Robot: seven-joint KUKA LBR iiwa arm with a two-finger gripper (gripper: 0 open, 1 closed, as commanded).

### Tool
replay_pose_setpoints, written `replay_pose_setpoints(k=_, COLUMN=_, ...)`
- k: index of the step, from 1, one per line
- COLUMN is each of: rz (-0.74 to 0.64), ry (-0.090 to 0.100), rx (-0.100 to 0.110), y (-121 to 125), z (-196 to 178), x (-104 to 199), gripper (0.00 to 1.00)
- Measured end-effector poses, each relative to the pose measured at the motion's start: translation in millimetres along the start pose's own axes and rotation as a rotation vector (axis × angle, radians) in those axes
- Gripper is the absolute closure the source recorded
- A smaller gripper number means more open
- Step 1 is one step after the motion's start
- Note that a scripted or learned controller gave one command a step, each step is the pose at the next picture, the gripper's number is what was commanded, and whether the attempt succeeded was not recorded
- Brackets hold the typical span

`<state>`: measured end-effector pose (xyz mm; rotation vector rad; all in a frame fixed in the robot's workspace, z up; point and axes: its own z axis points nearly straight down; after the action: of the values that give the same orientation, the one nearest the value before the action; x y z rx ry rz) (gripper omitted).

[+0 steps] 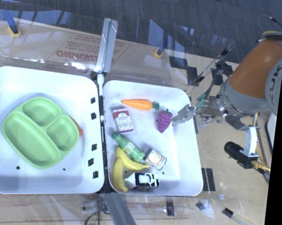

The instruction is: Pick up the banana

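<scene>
Banana (119, 169) at the right bin's (193, 141) near-left corner, far from the jaws.
Left to right: the banana, likely light, smooth, slightly yielding and best pinched across its middle, has a green bottle (129, 146) overlapping it; the gripper (183, 114) hovers near the bin's far-right rim, jaws' state I cannot tell.

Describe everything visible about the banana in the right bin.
The banana is a yellow, smooth, plastic-looking toy, curved like a crescent. It lies flat on the floor of the right bin, near the front left corner. Its upper end passes under the green bottle, which lies across it. A small black-and-white toy car rests against its lower right side. The tool is apart from it, near the bin's right rim beside the purple grapes.
</scene>
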<state>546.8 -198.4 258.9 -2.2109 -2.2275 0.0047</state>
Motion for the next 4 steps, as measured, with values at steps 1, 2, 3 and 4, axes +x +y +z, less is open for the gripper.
replay_pose_setpoints(k=1, rz=-0.035, ry=-0.001, rx=-0.004, y=-6, z=-107, x=-12, gripper=0.0)
replay_pose_setpoints(k=2, rz=-0.222, ry=0.0, rx=-0.002, y=-50, z=-17, x=-12, gripper=0.0)
replay_pose_setpoints(k=3, rz=-0.298, ry=0.0, rx=-0.002, y=-65, z=23, x=37, gripper=0.0)
replay_pose_setpoints(k=4, rz=-0.302, ry=-0.001, rx=-0.002, y=-65, z=13, x=37, gripper=1.0)
